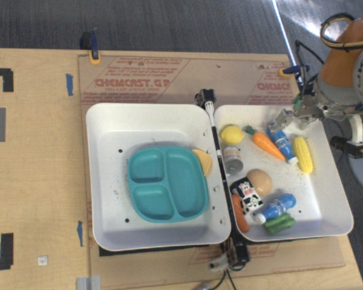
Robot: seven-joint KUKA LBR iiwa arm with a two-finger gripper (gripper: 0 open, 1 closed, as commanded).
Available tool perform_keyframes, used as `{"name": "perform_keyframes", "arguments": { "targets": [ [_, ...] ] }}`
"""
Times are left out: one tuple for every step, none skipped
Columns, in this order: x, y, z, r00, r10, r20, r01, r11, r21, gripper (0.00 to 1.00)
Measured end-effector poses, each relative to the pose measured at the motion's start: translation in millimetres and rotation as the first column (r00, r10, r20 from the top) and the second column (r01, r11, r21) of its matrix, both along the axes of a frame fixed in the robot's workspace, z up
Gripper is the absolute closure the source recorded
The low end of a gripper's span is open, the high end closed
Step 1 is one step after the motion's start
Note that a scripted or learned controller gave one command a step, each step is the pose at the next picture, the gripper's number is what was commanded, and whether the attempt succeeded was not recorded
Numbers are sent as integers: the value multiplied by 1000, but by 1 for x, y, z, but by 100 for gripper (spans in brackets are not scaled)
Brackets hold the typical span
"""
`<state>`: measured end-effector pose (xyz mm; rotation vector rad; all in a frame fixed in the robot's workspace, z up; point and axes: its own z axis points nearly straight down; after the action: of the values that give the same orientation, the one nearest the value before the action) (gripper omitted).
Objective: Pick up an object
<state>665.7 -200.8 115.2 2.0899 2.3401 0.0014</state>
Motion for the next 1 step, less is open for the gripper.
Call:
{"name": "perform_keyframes", "arguments": {
  "targets": [
    [-34, 83, -29, 996, 86, 1, -86, 996, 2, 0]
  ]
}}
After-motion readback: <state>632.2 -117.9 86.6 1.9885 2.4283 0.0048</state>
